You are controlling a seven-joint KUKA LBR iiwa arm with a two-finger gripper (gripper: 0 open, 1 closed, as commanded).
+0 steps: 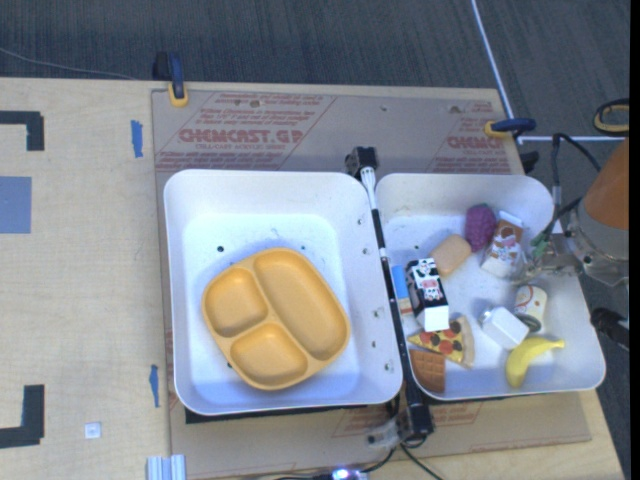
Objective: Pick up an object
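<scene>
The right bin point(395, 203) holds several small objects: a purple grape bunch point(480, 225), a small white and red bottle point(503, 249), a tan bread roll point(452, 255), a black and white carton point(428, 292), a pizza slice point(448, 343), a waffle point(428, 369), a white block point(503, 326), a banana point(530, 358) and a small cream piece point(531, 301). My gripper point(553, 252) hangs over that bin's right side, just right of the bottle and above the cream piece. The arm's orange band point(610, 193) enters from the right edge.
The left bin point(190, 218) holds a yellow divided plate point(275, 318). A black divider with screws point(378, 258) runs between the bins. A cable point(490, 43) crosses diagonally above the right bin. Clamps point(510, 126) hold the cardboard base at the back.
</scene>
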